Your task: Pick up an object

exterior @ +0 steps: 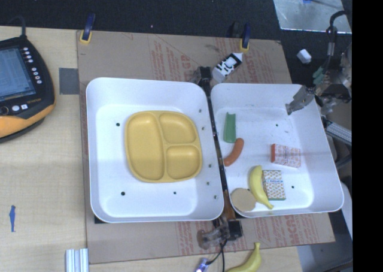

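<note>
The right bin (pixel 311 205) holds a green block (pixel 230 127), a reddish sausage (pixel 233 152), a banana (pixel 259 186), a small patterned box (pixel 274 184), a red and white packet (pixel 285 155) and a tan round piece (pixel 243 199). My gripper (pixel 298 102) hangs over the far right corner of that bin, well apart from all of these. The packet is the nearest item, below and slightly left of it. Nothing shows in the gripper's hold.
The left bin (pixel 102 199) carries a yellow divided plate (pixel 163 145). A teach pendant (pixel 21 85) lies at the far left of the bench. A black and white item (pixel 227 66) sits behind the bins, and a second banana (pixel 248 260) lies in front of them.
</note>
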Robot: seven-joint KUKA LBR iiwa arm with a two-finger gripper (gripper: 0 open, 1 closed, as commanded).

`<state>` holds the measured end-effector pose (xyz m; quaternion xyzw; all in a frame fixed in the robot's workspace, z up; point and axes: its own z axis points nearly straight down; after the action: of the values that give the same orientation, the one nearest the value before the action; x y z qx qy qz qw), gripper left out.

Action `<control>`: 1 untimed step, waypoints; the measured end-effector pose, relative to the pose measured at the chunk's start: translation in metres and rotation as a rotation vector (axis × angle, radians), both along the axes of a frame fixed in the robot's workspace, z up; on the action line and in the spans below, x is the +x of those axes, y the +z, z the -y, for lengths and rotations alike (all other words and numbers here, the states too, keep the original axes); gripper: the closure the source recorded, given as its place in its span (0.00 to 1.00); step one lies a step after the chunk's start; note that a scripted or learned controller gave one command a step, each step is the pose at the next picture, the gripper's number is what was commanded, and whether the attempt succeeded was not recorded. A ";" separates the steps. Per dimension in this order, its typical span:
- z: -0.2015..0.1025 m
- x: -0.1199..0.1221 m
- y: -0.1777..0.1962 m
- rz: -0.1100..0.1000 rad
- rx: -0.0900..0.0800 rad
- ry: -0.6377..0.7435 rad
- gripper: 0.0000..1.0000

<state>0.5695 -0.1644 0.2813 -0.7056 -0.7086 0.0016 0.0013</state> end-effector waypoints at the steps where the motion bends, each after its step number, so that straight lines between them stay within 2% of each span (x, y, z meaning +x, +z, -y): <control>1: -0.022 -0.005 -0.129 -0.002 0.000 0.000 0.00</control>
<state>0.5643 -0.1420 0.1518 -0.7054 -0.7088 0.0024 0.0021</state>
